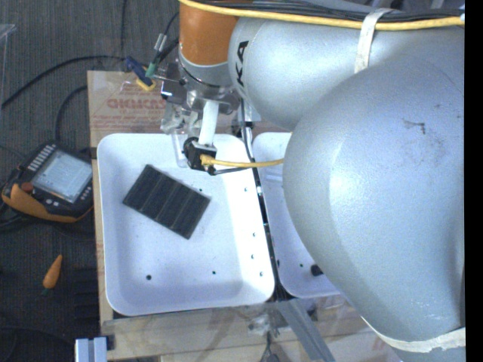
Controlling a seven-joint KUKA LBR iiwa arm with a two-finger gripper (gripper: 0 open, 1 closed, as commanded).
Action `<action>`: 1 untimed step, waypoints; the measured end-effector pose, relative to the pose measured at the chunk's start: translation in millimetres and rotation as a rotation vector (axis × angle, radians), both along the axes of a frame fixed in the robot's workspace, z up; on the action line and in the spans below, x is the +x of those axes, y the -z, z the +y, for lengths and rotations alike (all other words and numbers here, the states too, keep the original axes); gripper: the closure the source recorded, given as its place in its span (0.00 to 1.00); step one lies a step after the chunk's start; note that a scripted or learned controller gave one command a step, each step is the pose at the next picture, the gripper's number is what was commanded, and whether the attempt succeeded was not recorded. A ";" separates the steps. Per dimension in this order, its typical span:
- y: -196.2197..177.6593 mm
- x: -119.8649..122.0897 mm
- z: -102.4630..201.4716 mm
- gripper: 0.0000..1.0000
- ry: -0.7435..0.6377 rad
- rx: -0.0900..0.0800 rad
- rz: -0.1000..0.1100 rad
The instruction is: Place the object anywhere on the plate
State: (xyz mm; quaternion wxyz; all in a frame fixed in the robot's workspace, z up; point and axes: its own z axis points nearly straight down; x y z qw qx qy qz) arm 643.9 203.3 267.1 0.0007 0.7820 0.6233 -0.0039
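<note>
object (166, 200): dark ribbed rectangular slab, flat, askew in left bin (121, 277) | gripper (178, 127): at bin's far edge, grip state unclear

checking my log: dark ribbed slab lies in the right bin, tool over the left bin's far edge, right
No: the camera view shows the dark ribbed slab lying in the left bin, not the right. The tool is over the left bin's far edge.
</note>
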 end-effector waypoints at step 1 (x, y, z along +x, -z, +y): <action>26.4 24.0 29.2 1.00 -0.266 0.002 0.002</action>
